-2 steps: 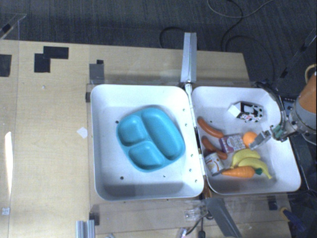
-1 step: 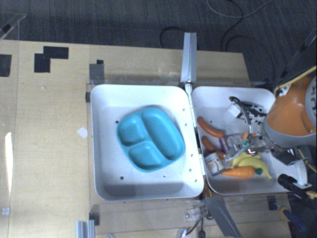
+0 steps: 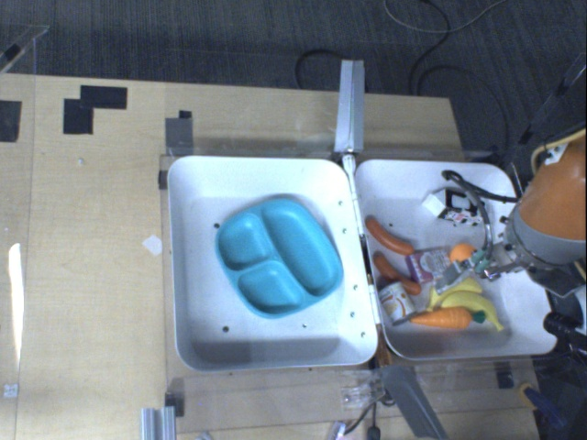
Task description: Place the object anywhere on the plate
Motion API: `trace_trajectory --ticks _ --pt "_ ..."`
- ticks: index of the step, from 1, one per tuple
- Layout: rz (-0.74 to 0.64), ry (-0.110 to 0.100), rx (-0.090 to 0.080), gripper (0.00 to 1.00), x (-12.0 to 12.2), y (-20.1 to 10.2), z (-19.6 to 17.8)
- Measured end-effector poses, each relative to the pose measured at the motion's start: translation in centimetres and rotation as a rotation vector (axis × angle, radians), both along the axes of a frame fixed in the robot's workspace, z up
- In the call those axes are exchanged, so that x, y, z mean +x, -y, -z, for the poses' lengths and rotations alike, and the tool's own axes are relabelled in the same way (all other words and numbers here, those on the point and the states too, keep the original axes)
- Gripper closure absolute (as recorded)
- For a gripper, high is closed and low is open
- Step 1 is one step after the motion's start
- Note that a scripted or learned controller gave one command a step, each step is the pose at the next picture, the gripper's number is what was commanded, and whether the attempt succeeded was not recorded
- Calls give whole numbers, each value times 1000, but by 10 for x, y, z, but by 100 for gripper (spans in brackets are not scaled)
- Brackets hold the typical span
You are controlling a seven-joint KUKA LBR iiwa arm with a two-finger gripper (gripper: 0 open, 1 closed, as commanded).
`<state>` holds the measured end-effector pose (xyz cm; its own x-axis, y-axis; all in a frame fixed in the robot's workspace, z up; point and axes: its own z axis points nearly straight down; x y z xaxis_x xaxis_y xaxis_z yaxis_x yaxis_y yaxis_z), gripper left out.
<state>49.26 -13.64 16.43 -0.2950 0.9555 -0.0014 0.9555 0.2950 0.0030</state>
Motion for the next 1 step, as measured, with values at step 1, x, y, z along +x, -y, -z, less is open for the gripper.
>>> trace_trajectory --ticks 1 --pt "-3 3 0 100 2 0 -9"
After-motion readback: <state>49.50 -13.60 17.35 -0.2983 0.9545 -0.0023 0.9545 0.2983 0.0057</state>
